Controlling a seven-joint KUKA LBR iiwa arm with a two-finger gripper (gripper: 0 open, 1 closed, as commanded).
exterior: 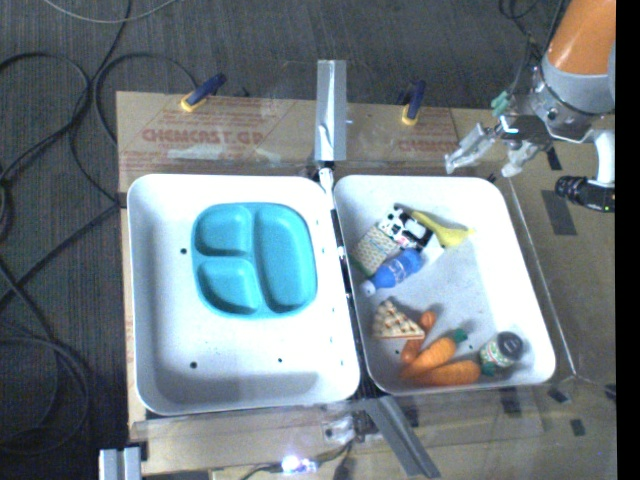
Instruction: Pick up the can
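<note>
The can is small, with a dark lid and a green label, and stands in the near right corner of the right bin, touching the carrots. My gripper hangs over the bench just beyond the bin's far right corner, well away from the can. Its two pale fingers are spread open with nothing between them.
The right bin also holds a banana, a black-and-white cow toy, a patterned box, a blue bottle and a waffle-like wedge. A blue divided tray lies in the left bin.
</note>
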